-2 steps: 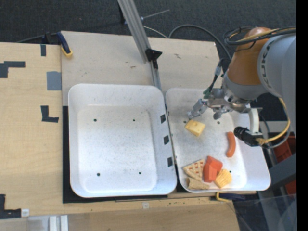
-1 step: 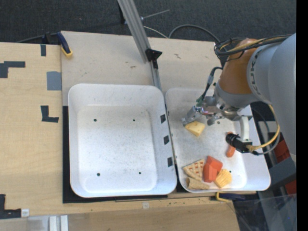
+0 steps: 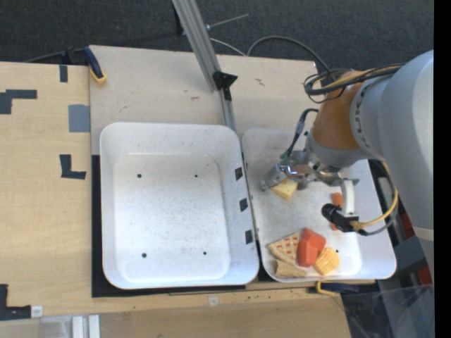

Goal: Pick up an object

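Yellow wedge (image 3: 285, 189) lies in the right bin (image 3: 264, 150), touching my end effector (image 3: 280, 177) at its five o'clock. Whether the end effector is apart or together, I cannot tell. Wedge's long axis runs ten-to-four.

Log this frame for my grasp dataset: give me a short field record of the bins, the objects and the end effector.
left bin: white, speckled
right bin: holds all objects
end effector: low in right bin, upper-middle part
yellow piece: right at the end effector's tip; grasp not confirmed
waffle: near front edge of right bin
orange block: beside waffle, touching it
yellow ridged piece: right of orange block
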